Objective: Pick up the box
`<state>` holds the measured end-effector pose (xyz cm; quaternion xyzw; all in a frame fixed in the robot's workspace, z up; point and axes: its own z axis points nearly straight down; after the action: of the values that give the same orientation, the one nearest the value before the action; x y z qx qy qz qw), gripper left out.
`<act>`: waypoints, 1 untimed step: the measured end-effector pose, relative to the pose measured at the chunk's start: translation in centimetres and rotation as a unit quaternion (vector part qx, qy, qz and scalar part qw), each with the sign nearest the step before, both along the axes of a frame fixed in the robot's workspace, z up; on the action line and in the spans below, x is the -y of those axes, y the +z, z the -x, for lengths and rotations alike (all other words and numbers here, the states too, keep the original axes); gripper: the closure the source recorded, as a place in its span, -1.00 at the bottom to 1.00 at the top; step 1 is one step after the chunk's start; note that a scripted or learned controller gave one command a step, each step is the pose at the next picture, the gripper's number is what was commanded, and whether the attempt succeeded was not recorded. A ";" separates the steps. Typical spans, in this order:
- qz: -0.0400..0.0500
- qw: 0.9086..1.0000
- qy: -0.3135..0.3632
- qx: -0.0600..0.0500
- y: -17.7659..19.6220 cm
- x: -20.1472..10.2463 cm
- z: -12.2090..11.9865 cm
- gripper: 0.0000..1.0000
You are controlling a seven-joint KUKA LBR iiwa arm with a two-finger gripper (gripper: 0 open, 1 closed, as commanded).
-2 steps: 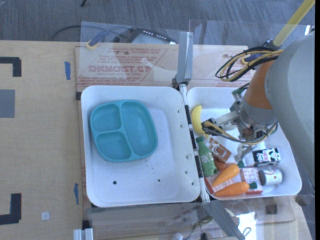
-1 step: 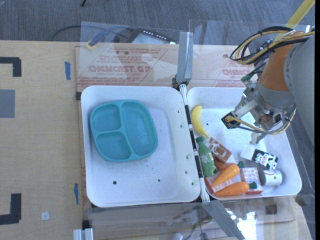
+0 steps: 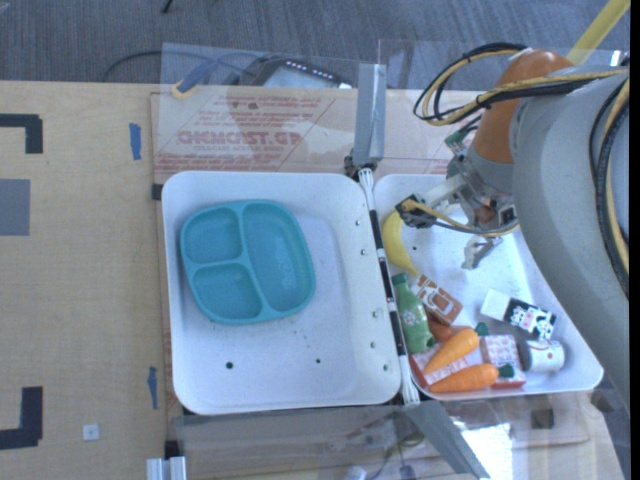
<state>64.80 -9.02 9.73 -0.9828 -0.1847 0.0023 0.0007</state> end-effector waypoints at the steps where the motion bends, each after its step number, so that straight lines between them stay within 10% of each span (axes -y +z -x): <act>1: 0.000 1.000 0.000 0.000 0.0 0.0 0.0 -1.00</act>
<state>64.84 -8.99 9.76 -0.9828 -0.1848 0.0018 0.0008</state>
